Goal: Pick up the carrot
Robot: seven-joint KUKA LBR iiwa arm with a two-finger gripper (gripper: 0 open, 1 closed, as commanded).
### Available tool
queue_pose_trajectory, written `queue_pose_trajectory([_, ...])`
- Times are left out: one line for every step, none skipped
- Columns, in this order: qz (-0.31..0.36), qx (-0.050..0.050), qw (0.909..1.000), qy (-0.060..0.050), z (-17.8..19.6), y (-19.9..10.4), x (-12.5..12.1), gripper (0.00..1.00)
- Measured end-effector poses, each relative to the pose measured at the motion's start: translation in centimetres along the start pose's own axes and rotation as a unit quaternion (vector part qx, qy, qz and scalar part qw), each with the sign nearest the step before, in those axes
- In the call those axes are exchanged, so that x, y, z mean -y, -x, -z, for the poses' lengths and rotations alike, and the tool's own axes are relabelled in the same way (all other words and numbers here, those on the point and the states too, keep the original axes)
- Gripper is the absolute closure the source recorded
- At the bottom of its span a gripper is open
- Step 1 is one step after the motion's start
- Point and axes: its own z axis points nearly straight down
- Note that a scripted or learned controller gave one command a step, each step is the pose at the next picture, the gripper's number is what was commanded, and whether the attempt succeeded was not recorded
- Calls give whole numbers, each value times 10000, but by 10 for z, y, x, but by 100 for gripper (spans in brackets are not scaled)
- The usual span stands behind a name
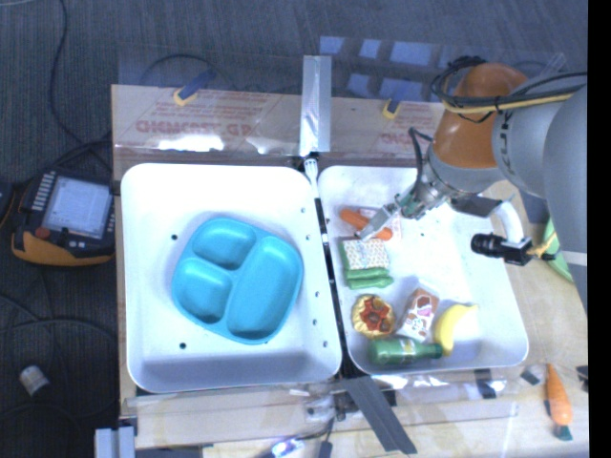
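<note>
Closest to the camera, along the front of the right bin (496, 346), there's a green bottle (406, 352) lying on its side, with a toy pizza (373, 316), a small carton (418, 315) and a banana (449, 324) bunched up just behind it. A bit further back sits a checkered sandwich-looking toy with a green layer (367, 260), close to the divider between the bins. The left bin (153, 351) holds a blue three-compartment tray (237, 277), sitting slightly turned. Then the carrot (358, 218): it's in the back left part of the right bin, lying flat, orange, just behind the sandwich toy. The gripper (385, 225) is right down at it, coming in at a slant from the right, tips touching or nearly touching the carrot's right end. Honestly can't tell how far apart the fingers are or whether they've actually got the carrot, too small and blurry there. Behind that is the arm's orange band (474, 113), and outside the bins on the far left there's a handheld pendant with a screen (65, 216) on the floor.
</note>
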Motion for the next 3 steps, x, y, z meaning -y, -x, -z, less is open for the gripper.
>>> queue_pose_trajectory([-9,-40,10000,-53,66,1,-35,0])
queue_pose_trajectory([145,-10,9999,-14,-5,-2,0,0])
queue_pose_trajectory([-278,-50,9995,-104,-15,2,-32,0])
